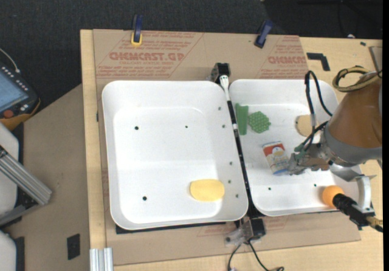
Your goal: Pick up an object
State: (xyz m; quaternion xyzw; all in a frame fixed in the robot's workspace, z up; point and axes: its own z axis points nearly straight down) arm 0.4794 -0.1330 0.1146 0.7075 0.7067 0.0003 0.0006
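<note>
Red-white packet, flat, by end effector.

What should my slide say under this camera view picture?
Robot hand reaching a small packet in the right bin.

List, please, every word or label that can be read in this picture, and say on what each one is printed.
"CHEMCAST GP", in red, on the brown board behind the left bin.
More red print on the same board behind the right bin: too blurred to read.
The small red and white packet in the right bin: print too small to read.
</note>
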